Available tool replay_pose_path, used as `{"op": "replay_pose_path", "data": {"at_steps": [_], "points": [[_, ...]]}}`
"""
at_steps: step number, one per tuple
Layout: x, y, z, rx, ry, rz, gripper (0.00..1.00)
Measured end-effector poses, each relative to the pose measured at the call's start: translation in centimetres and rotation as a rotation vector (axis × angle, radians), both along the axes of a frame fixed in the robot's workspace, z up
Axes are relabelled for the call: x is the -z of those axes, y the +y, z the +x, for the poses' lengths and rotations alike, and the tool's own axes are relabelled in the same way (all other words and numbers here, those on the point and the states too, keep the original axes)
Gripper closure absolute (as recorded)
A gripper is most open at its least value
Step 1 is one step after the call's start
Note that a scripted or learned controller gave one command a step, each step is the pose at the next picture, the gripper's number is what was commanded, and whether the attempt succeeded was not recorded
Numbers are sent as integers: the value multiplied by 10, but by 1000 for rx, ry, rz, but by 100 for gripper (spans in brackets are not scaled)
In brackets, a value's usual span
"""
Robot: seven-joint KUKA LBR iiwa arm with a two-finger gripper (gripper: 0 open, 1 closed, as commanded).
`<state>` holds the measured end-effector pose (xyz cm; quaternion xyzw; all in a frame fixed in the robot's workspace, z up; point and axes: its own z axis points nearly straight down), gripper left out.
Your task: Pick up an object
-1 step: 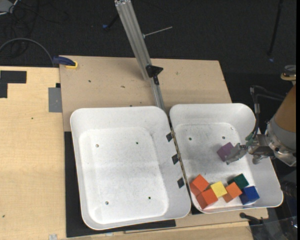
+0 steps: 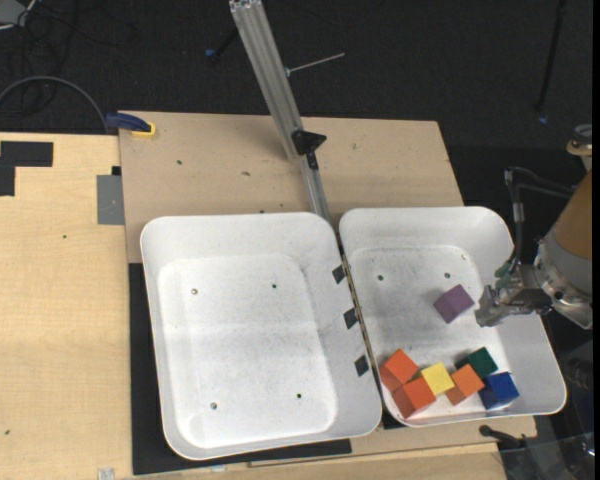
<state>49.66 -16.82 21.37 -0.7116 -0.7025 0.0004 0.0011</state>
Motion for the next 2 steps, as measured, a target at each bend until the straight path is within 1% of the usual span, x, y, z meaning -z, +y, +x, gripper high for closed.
{"op": "replay_pose_path", "data": {"at_steps": [1,2], "points": [[-9,-1,0,0,1,0,100],[-9,-1,0,1,1,1,0]]}}
